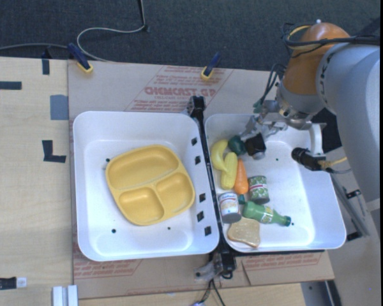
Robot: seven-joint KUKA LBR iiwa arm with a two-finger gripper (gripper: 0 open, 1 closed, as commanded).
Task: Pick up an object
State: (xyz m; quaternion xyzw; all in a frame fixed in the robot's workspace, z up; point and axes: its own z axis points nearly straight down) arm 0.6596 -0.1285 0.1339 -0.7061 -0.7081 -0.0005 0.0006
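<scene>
Glossy white plastic bins (89,190); matt yellow plastic tray (150,183); brown cardboard sheet (134,88) underneath.

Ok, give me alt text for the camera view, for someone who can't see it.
A grey robot arm's gripper hovers over toy food in the right bin: a banana, carrot, bottle and bread. The left bin holds a yellow divided plate.

yellow tray (150,183), white bins (89,171), orange carrot (241,178), green bottle (265,215), yellow banana (218,153).
</scene>
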